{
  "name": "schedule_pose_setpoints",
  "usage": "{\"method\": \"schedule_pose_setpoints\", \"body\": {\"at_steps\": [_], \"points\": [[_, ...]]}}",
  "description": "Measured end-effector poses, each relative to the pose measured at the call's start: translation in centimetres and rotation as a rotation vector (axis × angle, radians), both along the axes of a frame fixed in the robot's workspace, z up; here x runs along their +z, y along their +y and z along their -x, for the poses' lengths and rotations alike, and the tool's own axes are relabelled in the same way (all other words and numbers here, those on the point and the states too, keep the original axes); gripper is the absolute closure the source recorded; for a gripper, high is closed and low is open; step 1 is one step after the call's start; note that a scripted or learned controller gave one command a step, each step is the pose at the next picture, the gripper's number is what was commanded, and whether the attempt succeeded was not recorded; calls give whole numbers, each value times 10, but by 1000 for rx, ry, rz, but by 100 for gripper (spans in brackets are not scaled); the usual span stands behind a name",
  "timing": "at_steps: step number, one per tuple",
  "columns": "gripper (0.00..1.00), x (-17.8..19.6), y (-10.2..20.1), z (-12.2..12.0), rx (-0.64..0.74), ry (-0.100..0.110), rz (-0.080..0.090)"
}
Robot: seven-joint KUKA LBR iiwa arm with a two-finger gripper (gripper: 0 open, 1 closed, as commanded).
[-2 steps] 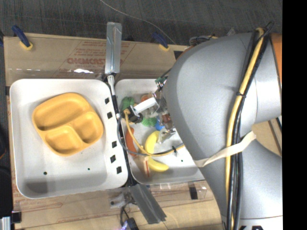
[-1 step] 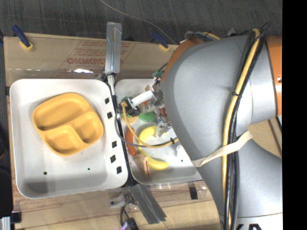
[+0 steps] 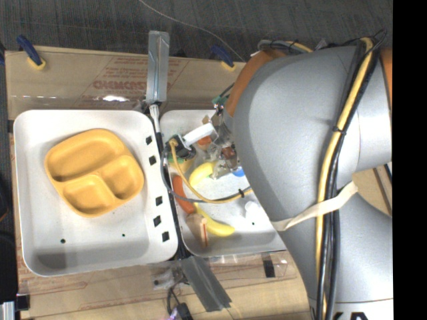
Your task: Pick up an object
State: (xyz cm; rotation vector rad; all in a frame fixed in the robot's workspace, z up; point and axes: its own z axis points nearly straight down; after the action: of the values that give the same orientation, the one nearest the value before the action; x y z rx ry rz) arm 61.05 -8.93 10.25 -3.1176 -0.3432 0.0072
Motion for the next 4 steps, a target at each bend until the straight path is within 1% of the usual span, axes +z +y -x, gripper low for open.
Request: {"method": "schedule_pose_setpoints", "body": {"at_steps": [1, 2, 3, 4], "points": [[100, 33, -7, -30, 4, -1, 3], [100, 90, 5, -32, -12, -6, 3], [100, 181, 44, 10, -8, -12, 3], [100, 112, 10, 2, 119, 5, 2]]}}
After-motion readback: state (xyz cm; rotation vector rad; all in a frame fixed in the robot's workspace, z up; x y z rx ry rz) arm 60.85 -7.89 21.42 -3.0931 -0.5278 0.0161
